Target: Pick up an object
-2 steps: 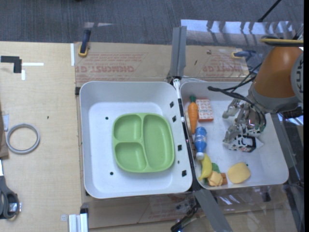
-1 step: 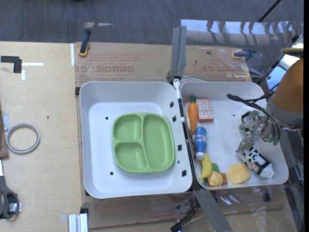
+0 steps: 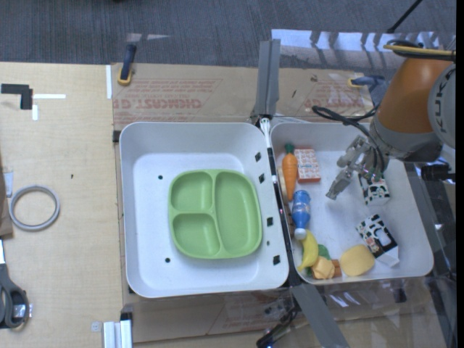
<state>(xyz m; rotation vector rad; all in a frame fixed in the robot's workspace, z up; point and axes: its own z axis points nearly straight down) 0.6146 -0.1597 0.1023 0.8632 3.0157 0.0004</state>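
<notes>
My gripper [image 3: 353, 180] hangs over the middle of the right bin [image 3: 409, 194], fingers spread open and nothing between them. A small black-and-white cow-patterned block [image 3: 376, 191] lies just to its right, and whether it touches a finger I cannot tell. A larger cow-patterned carton [image 3: 375, 235] lies nearer the front. Along the bin's left wall are an orange carrot [image 3: 289, 171], a red-and-white box [image 3: 309, 164] and a blue bottle [image 3: 300, 210]. At the front lie a banana [image 3: 309, 249], a small orange piece [image 3: 324, 268] and a yellow lemon-like fruit [image 3: 357, 261].
The left bin [image 3: 138, 194] holds a green three-compartment plate [image 3: 215, 214]. On the bench at far left lie a grey tape ring [image 3: 32, 207] and scissors [image 3: 11, 307]. A yellow-handled clamp [image 3: 128, 65] sits behind the left bin. The grey and orange arm [image 3: 413, 100] reaches in from the right.
</notes>
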